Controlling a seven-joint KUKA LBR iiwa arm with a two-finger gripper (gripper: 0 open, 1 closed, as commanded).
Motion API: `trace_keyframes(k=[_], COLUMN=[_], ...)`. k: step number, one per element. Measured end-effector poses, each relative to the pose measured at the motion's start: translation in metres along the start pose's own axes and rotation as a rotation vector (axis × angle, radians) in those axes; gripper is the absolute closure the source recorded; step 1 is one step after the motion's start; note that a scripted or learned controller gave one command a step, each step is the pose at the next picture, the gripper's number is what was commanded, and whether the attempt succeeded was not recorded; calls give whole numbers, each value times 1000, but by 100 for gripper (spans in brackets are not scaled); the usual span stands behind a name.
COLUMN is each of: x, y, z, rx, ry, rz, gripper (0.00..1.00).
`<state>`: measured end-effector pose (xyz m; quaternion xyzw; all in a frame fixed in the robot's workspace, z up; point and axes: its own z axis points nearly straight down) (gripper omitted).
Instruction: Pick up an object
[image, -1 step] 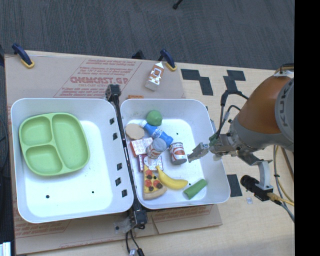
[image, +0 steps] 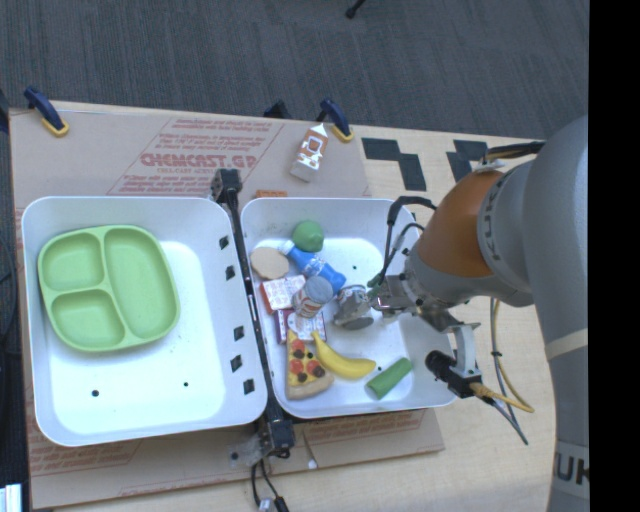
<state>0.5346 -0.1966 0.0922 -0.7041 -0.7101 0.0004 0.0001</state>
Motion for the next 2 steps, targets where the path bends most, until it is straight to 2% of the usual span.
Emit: trace_keyframes(k=[1, 2], x=[-1, 58], y=[0, -57], z=[-10, -131], rx=[2, 0], ry=[-1, 1], rz=[-3, 2], gripper=[100, 100])
